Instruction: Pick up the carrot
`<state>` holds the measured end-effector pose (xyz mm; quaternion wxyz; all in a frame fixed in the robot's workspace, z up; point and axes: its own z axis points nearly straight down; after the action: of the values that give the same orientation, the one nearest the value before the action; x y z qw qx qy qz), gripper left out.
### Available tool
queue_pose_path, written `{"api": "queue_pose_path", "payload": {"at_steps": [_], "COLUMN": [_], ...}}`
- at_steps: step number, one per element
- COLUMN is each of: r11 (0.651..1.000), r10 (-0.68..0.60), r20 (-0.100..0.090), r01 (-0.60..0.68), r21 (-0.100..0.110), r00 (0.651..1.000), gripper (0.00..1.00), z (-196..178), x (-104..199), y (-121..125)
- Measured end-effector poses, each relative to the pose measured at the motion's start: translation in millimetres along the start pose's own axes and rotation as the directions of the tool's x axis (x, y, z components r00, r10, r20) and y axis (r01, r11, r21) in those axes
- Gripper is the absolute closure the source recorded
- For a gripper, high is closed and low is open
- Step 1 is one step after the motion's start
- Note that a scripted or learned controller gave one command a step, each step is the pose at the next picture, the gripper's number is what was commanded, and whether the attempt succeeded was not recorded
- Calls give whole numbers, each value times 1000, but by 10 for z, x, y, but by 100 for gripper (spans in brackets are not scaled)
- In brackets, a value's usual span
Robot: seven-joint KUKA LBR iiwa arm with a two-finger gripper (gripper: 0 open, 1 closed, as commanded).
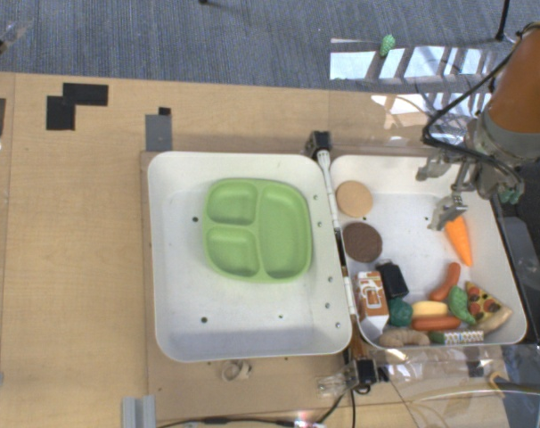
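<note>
The carrot (460, 241) is a small orange cone in the right bin (404, 208), near its right wall, with the pointed end towards the front. My gripper (452, 209) hangs directly over the carrot's thick upper end, at or just touching it. The grey wrist and orange band reach in from the upper right. From this angle I cannot make out whether the carrot is gripped or lying on the bin floor.
A green divided plate (257, 230) lies in the left bin (176, 328). The right bin also holds a tan disc (354, 198), a brown disc (362, 241), a black block (394, 281), a sausage (445, 281) and several toy foods along the front.
</note>
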<state>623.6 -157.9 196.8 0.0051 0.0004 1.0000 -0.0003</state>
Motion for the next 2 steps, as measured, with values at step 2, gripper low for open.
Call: {"api": "queue_pose_path", "payload": {"at_steps": [2], "r11": [862], "r10": [-507], "r20": [0], "r01": [507], "r21": [2], "r00": [862], "gripper": [0], "z": [1074], "x": [557], "y": [-480]}}
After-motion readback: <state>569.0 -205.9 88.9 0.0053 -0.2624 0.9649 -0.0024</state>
